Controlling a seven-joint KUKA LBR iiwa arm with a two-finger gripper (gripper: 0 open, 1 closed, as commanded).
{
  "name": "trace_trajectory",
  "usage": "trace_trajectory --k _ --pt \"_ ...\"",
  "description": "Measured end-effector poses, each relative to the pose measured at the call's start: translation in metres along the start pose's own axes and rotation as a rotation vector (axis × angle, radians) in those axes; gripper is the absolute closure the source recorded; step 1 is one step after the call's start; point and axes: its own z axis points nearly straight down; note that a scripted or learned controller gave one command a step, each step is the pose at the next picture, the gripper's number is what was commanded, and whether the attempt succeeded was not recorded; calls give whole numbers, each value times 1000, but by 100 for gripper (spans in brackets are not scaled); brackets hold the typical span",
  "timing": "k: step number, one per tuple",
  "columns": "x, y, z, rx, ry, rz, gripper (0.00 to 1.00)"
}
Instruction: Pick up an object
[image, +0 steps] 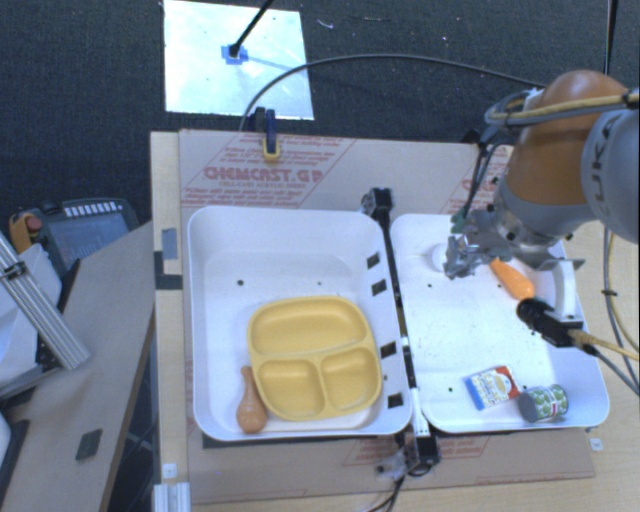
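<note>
Faintly, "CHEMCAST" sheet (265, 172) — gripper (462, 258), right bin (600, 405)

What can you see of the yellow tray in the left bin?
The yellow tray looks like moulded plastic, rounded at the corners, with three compartments: one long one across the far side, two smaller ones nearer the camera. It lies flat and slightly turned in the left bin, toward its near side. A tan wooden-looking piece lies against its near left edge.
</note>
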Motion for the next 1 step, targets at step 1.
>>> trace_trajectory --k 1 --pt "57 -10 11 1 1 0 100"
